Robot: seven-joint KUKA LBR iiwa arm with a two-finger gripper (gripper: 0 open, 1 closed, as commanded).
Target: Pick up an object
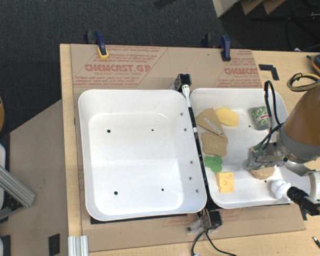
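Gripper [260, 161] low in right bin [240, 199], over tan object [263, 172]; finger state cannot tell. Yellow block [225, 182], green piece [213, 162] nearby, apart.

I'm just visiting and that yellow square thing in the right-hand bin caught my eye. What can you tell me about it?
The small yellow square block looks like a flat piece of sponge or toy cheese, with a few darker spots on its top. It lies flat on the floor of the right white bin, near the front wall. A green piece sits just behind it at its left corner, very close or touching. The gripper is off to its right, apart from it.
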